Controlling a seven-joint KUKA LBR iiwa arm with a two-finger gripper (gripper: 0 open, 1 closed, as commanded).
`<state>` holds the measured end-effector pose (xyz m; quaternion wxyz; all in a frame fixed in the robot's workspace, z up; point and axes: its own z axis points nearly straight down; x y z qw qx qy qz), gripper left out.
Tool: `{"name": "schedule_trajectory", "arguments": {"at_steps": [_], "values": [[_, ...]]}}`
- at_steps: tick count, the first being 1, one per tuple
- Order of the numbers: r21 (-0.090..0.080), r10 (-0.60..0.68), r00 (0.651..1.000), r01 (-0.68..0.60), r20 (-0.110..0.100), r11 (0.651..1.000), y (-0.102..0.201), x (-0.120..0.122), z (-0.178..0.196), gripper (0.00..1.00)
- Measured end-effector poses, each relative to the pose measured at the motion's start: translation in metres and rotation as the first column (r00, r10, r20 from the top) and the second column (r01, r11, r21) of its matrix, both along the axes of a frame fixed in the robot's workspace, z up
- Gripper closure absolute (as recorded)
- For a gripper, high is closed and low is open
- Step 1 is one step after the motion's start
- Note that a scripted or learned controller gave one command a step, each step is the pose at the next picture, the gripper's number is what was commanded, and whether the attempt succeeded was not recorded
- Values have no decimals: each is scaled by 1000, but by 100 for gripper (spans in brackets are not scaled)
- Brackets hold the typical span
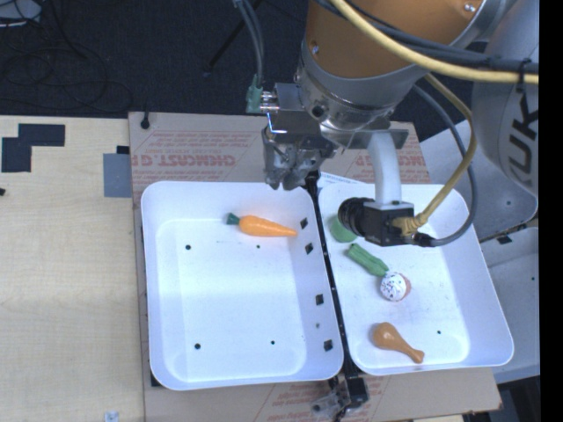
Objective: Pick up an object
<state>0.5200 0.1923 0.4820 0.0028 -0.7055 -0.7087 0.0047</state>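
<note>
An orange carrot (264,227) with a green top lies in the left bin (176,323), near its back wall. In the right bin (475,323) lie a green piece (339,229), a long green vegetable (366,259), a white speckled ball (394,286) and an orange drumstick-shaped piece (396,342). My gripper (290,176) hangs above the back end of the divider between the bins, just right of and behind the carrot. It is seen from above, dark against the bin rim, and I see nothing held in it.
A black cylinder with a yellow cable (376,221) hangs from the arm over the back of the right bin, partly covering the green piece. The bins sit on a cardboard sheet (202,152) on a pale wooden bench (62,280).
</note>
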Motion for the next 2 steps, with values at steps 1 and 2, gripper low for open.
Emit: {"name": "schedule_trajectory", "arguments": {"at_steps": [1,2], "values": [[0,-7,1000,7,8,1000,-28,26,14,100],[2,0,1000,0,7,1000,30,58,20,100]]}}
